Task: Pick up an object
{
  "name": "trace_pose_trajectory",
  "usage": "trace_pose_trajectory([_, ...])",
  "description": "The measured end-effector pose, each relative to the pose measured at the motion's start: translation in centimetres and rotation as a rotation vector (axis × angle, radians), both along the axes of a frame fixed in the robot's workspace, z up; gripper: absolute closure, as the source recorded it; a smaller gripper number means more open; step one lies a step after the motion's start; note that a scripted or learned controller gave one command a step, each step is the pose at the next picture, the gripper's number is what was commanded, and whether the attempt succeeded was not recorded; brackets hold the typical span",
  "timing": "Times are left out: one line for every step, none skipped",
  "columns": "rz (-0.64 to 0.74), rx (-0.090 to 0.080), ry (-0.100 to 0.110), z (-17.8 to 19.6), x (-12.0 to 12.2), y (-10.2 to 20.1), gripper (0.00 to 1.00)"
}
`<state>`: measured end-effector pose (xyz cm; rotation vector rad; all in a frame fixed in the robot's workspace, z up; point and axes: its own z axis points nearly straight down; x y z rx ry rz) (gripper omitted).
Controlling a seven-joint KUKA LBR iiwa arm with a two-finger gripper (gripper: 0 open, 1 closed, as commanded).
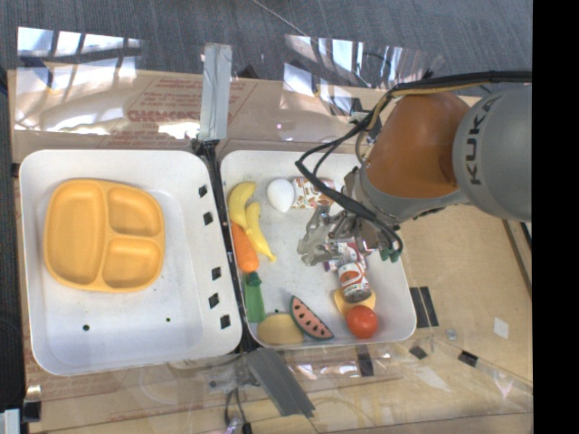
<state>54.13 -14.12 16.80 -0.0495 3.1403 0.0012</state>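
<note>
Hovering low in the right bin [398, 183], gripper [318, 242]; its grip state cannot be told. Just right and nearer: can [355, 281], lying beside tomato [361, 321]. Left bin [36, 269]: orange tray [104, 234].

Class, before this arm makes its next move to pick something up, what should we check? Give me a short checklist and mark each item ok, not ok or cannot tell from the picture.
1. Gripper is over the right bin, where the pickable items lie: ok.
2. Something is already between its fingers: cannot tell; the metal parts are too cluttered to read.
3. A target lies close by: ok; the can is just beside the gripper.
4. The target has free space around it: not ok; the can touches the tomato and a yellow piece.
5. The banana, carrot and watermelon slice lie apart from the gripper: ok.
6. The yellow tray sits flat in the left bin: ok.
</note>
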Motion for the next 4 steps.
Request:
trace_pose_trajectory([-0.004,-0.004,-0.011,11.3,5.7,-1.1,1.0])
trace_pose_trajectory([0.185,-0.003,-0.003,11.6,10.6,-3.3,1.0])
trace_pose_trajectory([0.715,-0.001,0.001,7.4,5.9,-6.9,1.0])
trace_pose_trajectory([0.842,0.0,-0.001,5.3,6.5,-0.5,1.0])
